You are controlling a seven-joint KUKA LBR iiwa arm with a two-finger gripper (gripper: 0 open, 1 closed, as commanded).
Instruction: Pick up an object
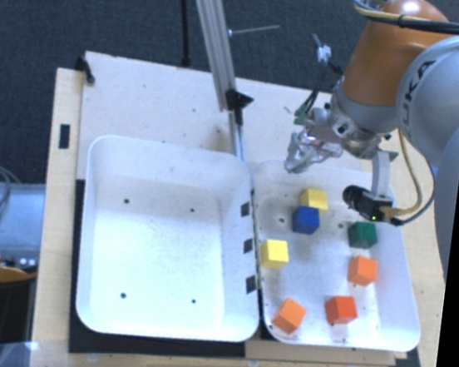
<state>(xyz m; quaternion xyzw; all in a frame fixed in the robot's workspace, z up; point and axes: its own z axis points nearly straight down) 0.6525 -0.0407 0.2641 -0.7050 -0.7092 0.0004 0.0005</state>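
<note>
Nearby, small cubes — yellow and blue touching — sit below the gripper; its grip can't be told.

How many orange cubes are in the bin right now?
3, all in the right bin: one orange cube near the front left, one front centre, one further back on the right. The arm may hide others.

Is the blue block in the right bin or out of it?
In. The blue block sits on the right bin floor, just below a yellow block.
</note>
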